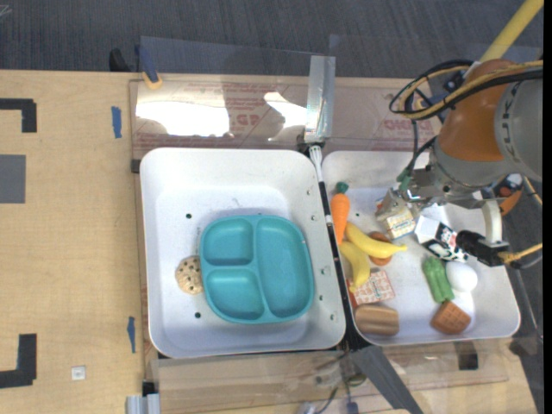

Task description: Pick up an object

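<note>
From above, the bench (pixel 60 231) carries two shallow white bins side by side. The left bin (pixel 164 188) holds a teal divided tray (pixel 256 267) with three compartments, lying roughly in the middle of the bin floor. A cookie (pixel 189 275) sits just beside the tray's left edge, partly tucked against it.

The right bin (pixel 500 304) is crowded. A carrot (pixel 340 214) lies along its left wall, green top pointing away from the camera. Just beside it, a banana (pixel 369 245) lies across a second yellow piece. Below these a small printed packet (pixel 375 288) lies flat, and a tan bread-like piece (pixel 377 320) sits near the bin's front edge. Further right, a green cucumber-like piece (pixel 436 280) lies near a white egg (pixel 463 279), with a brown piece (pixel 451 317) below them near the front.

The grey arm with its orange band (pixel 470 123) reaches in from the right and hangs over the back part of the right bin. The end effector (pixel 401 210) is low there, just above the banana, beside a small boxed item (pixel 399 223). Whether it is released or clenched cannot be told.
</note>
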`<state>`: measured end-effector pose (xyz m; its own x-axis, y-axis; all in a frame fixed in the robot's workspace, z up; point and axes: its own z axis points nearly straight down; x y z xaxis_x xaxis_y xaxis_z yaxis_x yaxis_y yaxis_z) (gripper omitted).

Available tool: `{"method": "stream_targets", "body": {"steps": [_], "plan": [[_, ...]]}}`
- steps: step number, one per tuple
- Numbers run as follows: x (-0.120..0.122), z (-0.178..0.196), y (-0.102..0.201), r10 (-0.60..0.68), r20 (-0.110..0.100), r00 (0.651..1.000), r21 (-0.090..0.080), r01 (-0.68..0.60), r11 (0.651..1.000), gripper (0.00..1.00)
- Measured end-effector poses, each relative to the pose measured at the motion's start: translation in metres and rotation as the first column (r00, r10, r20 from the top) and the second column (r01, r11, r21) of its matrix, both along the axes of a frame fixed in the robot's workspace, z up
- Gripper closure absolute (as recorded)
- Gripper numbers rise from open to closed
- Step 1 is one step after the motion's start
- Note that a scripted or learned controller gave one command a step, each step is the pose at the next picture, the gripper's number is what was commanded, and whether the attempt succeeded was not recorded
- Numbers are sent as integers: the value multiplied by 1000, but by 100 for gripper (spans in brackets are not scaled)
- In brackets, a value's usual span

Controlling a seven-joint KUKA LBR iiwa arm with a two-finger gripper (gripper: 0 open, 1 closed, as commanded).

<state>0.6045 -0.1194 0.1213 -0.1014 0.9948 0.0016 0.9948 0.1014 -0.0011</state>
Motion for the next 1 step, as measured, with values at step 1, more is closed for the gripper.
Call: {"method": "stream_targets", "body": {"steps": [1], "plan": [[41, 67, 67, -7, 10, 1000, 1, 7, 1000, 100]]}}
